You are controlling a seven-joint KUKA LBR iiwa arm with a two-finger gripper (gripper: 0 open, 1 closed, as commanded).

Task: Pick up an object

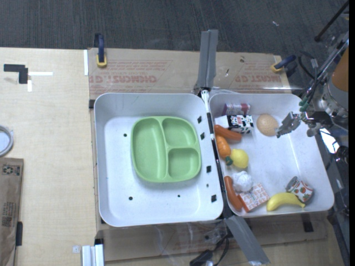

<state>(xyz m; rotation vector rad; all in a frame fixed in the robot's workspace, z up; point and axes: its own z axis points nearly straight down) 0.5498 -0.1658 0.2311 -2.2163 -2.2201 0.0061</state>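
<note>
Grey metal hand [292, 123] on a cluttered silver-and-black wrist block. Orange band just above it, blurred at the frame's edge. Thin black cables looped around the wrist, one small blue patch beneath.

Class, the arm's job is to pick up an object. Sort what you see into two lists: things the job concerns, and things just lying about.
Job:
gripper
tan ball
lemon
banana
carrot
right bin

Lying about:
green divided plate
left bin
tape roll
blue clamp
</note>
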